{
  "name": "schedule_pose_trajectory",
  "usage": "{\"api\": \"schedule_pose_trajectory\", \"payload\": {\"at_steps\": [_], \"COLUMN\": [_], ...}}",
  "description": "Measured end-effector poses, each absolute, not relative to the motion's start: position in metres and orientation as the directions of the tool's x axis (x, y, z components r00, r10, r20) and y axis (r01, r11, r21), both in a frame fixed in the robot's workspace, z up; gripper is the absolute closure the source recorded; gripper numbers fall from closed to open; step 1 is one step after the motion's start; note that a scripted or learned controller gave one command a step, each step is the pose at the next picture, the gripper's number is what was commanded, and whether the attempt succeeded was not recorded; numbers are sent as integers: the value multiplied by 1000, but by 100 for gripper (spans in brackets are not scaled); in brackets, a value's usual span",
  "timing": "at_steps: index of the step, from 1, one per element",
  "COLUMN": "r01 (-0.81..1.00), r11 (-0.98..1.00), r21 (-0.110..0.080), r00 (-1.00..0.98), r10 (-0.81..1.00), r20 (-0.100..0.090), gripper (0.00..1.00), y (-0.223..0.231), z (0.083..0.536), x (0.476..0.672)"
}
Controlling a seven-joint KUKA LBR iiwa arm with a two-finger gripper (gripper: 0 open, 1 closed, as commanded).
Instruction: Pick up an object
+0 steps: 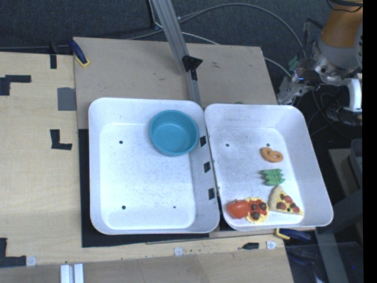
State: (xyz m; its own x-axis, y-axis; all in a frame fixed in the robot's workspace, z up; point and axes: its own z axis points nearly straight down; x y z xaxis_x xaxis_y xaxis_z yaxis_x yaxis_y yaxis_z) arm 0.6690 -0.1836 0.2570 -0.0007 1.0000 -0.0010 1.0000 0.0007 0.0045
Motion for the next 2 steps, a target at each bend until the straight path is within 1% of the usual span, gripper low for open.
{"api": "schedule_pose_trajectory", "payload": {"at_steps": [1, 2], "r01": [1000, 1000], "r11": [3, 4], "r21": [0, -1], "r00": [-3, -4], "r10": [1000, 1000], "r20": [1, 1], "gripper": [100, 100], "y": [-141, -85], "z": [246, 235], "x": [645, 624]}}
